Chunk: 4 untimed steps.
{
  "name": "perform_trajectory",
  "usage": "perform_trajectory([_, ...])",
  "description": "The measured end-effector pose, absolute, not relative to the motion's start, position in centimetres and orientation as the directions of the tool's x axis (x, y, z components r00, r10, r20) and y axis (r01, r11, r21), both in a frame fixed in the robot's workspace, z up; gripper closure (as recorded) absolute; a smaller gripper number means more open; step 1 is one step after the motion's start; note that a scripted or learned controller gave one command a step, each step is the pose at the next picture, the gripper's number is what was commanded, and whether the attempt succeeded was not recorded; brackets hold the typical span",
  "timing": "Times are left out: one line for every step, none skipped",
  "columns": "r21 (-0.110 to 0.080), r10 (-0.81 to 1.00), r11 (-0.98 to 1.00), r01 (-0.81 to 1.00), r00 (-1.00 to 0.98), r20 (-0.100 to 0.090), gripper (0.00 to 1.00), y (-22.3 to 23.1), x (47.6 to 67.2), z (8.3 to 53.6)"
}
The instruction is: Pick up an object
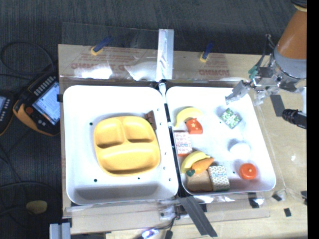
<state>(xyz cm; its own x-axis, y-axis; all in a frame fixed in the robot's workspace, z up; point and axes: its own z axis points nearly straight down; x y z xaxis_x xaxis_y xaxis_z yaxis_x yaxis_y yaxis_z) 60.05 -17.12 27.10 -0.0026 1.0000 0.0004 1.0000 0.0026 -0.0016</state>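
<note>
No lettering is legible: the small red-and-white printed packet point(183, 142) and the green-patterned white carton point(231, 118) carry print too blurred to read.

The right white bin point(264, 148) holds the toys: a yellow plastic banana point(185, 114) at the top left with a small red toy point(194, 126) touching it, and a little green and white box point(231, 118) near the top right. Lower down lie a red and white packet point(182, 143), a second yellow banana point(194, 159) with an orange carrot point(200, 166) on it, and a brown block point(198, 182) beside a pale speckled box point(219, 178). A white round lid point(239, 147) and an orange round toy point(248, 171) sit on the right side, a little apart.
</note>
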Motion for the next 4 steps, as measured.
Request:
perform_trajectory([-0.004,0.999,-0.052,0.999,0.052,-0.004,0.00,-19.7,66.8,13.2])
perform_trajectory([-0.002,0.999,-0.052,0.999,0.052,-0.005,0.00,-19.7,66.8,13.3])
perform_trajectory([0.001,0.999,-0.031,1.000,0.031,0.007,0.00,-20.8,66.5,9.6])
perform_trajectory([0.016,1.000,0.009,1.000,-0.009,0.005,0.00,-21.0,64.2,9.2])
